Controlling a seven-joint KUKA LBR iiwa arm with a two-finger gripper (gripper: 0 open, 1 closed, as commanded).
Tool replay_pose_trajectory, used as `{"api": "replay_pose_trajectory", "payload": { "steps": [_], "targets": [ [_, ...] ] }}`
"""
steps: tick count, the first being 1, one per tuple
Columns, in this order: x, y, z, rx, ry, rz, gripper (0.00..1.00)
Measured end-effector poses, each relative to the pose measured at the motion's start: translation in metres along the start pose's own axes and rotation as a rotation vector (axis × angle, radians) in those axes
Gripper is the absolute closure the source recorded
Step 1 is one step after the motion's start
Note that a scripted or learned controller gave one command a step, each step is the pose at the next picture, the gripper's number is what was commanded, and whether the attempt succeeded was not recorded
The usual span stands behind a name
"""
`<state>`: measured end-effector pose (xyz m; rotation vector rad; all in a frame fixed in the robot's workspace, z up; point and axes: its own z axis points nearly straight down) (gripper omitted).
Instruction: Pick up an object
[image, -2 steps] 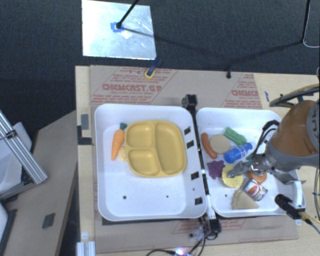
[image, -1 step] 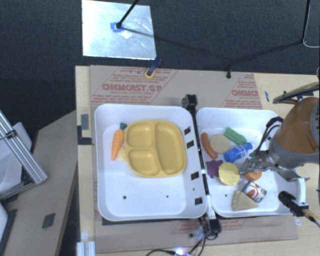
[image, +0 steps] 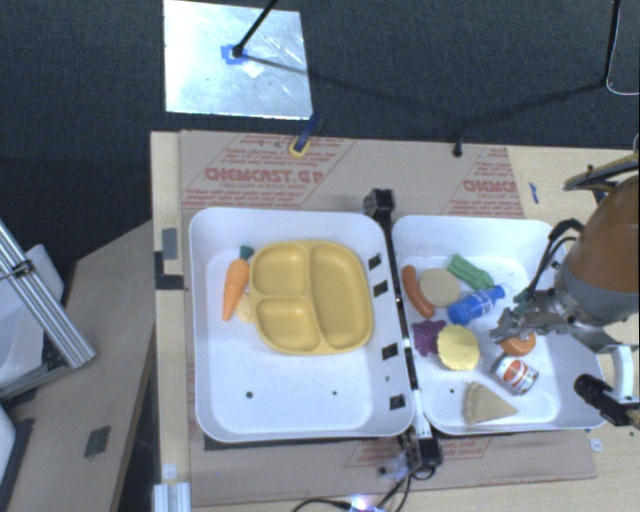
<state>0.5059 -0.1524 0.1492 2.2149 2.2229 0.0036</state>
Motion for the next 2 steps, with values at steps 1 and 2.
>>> {"api": "replay_pose_trajectory", "payload": {
  "steps": [1,2],
  "targets": [
    [0.006,0.006,-0.061,-0.004,-0.001,-0.002,1.0],
    [0.006,0.007,-0.076,0.0,0.0,-0.001,1.0]
  ]
}}
